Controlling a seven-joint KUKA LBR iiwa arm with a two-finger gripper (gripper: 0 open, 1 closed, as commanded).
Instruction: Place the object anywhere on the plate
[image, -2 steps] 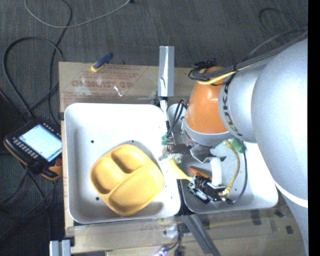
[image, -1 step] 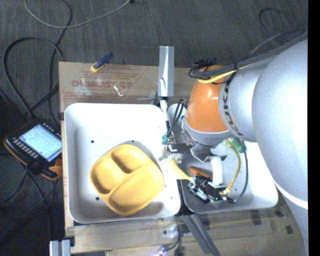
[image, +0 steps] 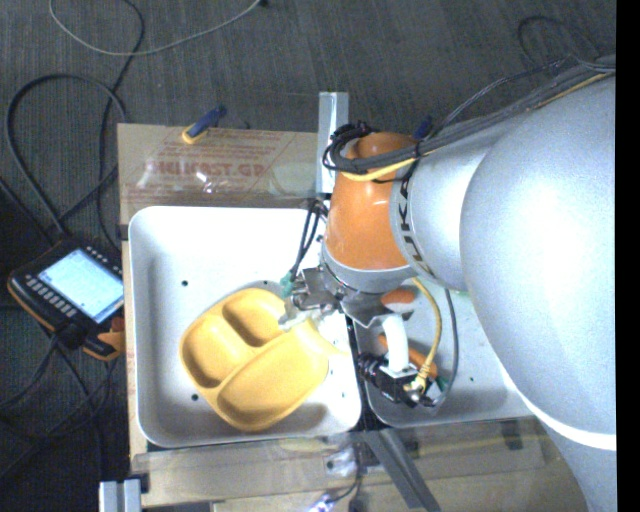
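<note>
**Hand (image: 303, 312) down at the plate's right rim**

Hand sits low over the left bin (image: 170, 260), right at the far right rim of the yellow plate (image: 260, 385). From up here the wrist covers most of it, so I cannot tell whether the hand is open, closed or gripping anything.

The plate is a divided one, two smaller wells on its far side and one big well on its near side. It lies in the right near part of the left bin, with its right edge up against the wall between the bins.

The arm (image: 540, 250) sweeps in big and grey from the right. Its orange band (image: 365, 215) stands above the divide between the bins.

Now the task's thing: a small orange-red object (image: 400, 297) peeks out just below the wrist, over the left edge of the right bin (image: 480, 400). It is off the plate and just right of the hand. Most of it is hidden, so I cannot say what it rests on, or whether it is held.

Beyond the left bin lies a cardboard sheet (image: 220, 170), with a blue clamp (image: 203, 122) at its far edge. Out on the left, a control pendant (image: 65, 285) with a lit screen lies on the dark floor (image: 200, 60), with cables (image: 60, 110) looping around it.
</note>
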